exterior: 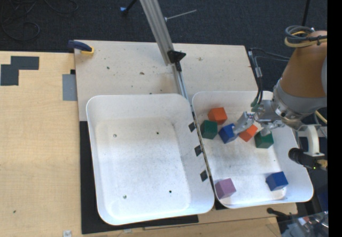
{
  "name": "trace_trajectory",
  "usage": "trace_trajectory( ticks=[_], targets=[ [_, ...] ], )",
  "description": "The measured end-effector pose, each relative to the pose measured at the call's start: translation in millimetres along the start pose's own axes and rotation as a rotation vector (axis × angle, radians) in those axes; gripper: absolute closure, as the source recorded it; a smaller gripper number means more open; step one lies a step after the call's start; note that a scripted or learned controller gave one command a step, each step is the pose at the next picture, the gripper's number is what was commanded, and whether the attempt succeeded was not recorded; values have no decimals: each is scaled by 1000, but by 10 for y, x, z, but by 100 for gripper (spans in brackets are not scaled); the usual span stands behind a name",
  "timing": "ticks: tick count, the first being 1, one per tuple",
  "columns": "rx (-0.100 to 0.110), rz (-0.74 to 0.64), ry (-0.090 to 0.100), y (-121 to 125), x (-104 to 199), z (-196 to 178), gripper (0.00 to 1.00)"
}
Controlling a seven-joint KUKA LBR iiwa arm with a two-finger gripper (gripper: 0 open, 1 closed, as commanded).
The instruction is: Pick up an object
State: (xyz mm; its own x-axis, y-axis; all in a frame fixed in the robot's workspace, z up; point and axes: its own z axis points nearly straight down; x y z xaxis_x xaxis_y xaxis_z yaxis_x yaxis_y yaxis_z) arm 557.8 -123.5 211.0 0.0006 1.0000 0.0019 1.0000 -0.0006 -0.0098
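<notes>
**Going for the cluster in the right bin**

I'm hovering my gripper [249, 124] low over the right bin [299, 196], right at the orange cube [247, 133] wedged between blue cube [227, 133] and green cube [264, 139]. Tight packing is complicating the grasp.

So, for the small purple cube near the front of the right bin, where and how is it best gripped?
Probably from straight above, closing on two opposite flat sides of the small purple cube. It stands alone, but close to the right white bin's left wall, so the fingers would best close along that wall, not across it.
</notes>
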Motion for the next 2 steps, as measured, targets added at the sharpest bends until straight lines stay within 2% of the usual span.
trace_trajectory(
  ticks=[2],
  targets=[
    [0,3,0,55,49,1150,0]
  ],
)
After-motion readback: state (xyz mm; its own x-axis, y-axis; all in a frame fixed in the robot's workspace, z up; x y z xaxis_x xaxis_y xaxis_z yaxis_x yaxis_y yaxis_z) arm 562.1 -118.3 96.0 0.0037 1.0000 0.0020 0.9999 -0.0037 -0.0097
